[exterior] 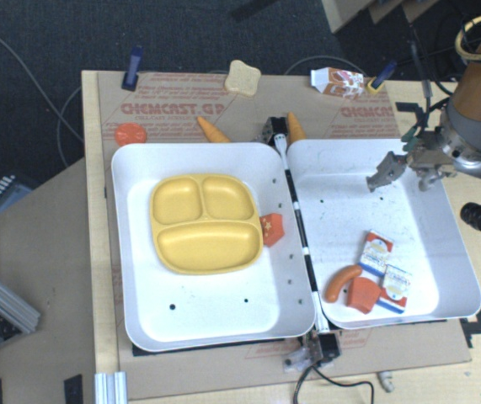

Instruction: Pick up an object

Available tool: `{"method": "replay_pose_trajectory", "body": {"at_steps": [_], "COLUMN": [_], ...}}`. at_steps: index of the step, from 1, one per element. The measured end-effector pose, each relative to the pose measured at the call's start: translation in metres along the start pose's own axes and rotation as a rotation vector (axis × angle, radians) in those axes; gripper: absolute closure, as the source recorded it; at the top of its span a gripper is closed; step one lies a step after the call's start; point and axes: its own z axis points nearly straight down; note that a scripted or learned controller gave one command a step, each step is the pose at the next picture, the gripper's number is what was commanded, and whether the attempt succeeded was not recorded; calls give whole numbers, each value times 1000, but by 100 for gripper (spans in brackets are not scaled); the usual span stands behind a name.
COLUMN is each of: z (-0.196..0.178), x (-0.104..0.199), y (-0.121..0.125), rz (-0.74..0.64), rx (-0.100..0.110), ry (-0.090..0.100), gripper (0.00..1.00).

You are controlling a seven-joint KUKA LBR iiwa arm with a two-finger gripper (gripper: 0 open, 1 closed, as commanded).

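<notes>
While hand (396,171) hovers, sausage (342,282) lies well apart.

One fixed overhead cam, slanted down on both bins (223,331), arm (476,99) at right.

2 white bins (223,326) sit on tan cardboard printed in red (173,108), holding a yellow divided tray (205,224), a small orange-red block (271,228), an orange sausage (342,282), a red block (363,295) and white-red-blue cartons (377,253).
</notes>
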Motion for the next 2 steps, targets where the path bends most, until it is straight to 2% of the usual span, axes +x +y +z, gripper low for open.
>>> {"method": "replay_pose_trajectory", "body": {"at_steps": [1, 2], "z": [115, 148], "x": [-30, -59], "y": [-46, 10], "rz": [1, 0], "rx": [2, -2], "ry": [0, -2], "gripper": [0, 0]}}
